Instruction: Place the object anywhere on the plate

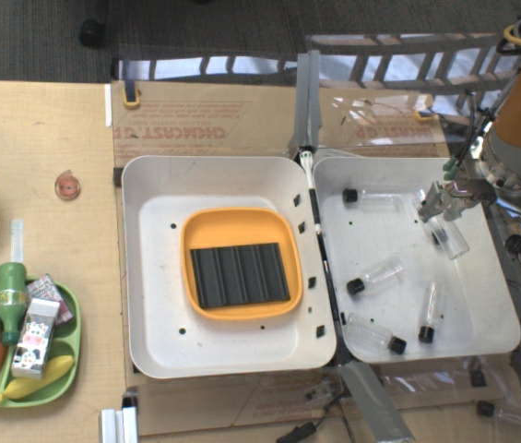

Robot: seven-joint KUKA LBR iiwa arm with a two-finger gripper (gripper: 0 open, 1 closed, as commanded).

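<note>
Camera view: the tool (437, 206) hovers over the right bin's (509, 326) far right; I cannot tell its state. A vial (448, 239) lies just under it. Centre on that vial, then carry it left to the plate (240, 224).

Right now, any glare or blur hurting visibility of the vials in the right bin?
Camera view: lighting is even and soft, with faint shadows. The clear vials nearly vanish against the white right bin; mostly their black caps stand out. The end effector reads slightly soft, so its outline blends with a vial beneath. The orange plate in the left bin is sharp and glare-free.
</note>
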